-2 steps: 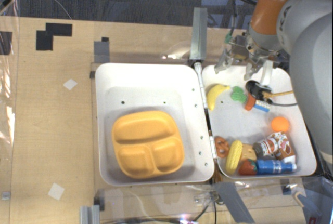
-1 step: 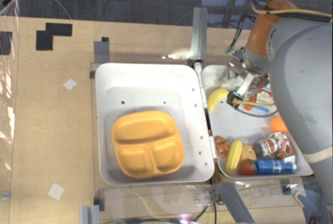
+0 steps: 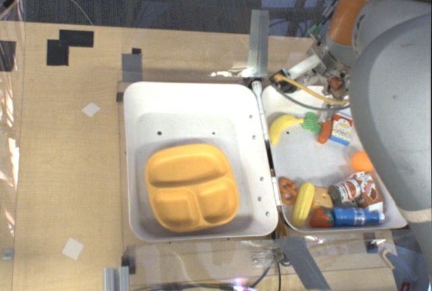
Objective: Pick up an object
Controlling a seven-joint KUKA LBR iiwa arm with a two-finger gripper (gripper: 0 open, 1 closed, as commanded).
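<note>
yellow tray (image 3: pixel 193 185) in left bin (image 3: pixel 138 114)

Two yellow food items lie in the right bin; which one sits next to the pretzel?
The corn cob, near the bin's front edge, lies beside the pretzel. The banana lies farther back, by the divider.

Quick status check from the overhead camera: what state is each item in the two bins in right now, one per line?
Yellow divided plate: flat, right side up, in the left bin.
Banana: lying loose in the right bin.
Corn cob: lying flat beside the pretzel.
Blue bottle: on its side.
Printed can: tipped over.
Orange ball: resting by the arm.
</note>
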